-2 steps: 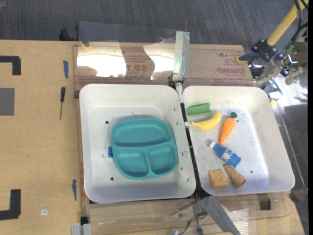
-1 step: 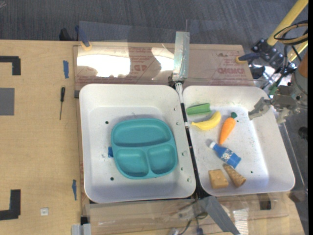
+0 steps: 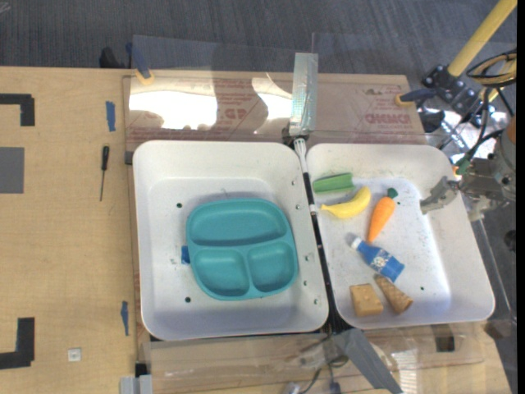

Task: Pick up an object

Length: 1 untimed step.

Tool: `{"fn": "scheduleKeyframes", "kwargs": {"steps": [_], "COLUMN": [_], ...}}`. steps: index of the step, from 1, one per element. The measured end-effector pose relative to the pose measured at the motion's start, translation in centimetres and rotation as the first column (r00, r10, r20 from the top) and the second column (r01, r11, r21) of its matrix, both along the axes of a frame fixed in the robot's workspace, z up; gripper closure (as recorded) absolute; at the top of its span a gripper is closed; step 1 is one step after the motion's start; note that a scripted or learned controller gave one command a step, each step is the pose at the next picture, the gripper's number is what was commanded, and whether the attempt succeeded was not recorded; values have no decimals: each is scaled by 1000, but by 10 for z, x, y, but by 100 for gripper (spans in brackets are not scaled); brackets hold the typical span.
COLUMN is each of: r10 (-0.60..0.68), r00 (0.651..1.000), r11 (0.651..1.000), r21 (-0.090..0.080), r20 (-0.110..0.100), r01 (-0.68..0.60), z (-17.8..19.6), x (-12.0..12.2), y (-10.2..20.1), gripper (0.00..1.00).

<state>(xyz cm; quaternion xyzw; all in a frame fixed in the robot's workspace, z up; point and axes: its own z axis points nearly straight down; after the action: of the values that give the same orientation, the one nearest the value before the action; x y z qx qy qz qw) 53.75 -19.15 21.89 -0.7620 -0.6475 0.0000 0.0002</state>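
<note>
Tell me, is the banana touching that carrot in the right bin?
Apart. The camera view shows a strip of white bin floor between the banana and the carrot, which lie side by side.

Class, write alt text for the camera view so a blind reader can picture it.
Two white bins sit side by side: the left bin holds a teal divided tray; the right bin holds a banana, carrot, green block, blue tube and two bread pieces. The end effector hovers at its right rim.
</note>
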Motion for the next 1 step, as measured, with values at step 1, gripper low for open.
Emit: {"fn": "scheduleKeyframes", "kwargs": {"steps": [1], "r10": [-70], "r00": [997], "r11": [998], "r21": [3], "r20": [-11], "r01": [70], "z": [-87], "x": [47], "y": [44], "gripper": [0]}}
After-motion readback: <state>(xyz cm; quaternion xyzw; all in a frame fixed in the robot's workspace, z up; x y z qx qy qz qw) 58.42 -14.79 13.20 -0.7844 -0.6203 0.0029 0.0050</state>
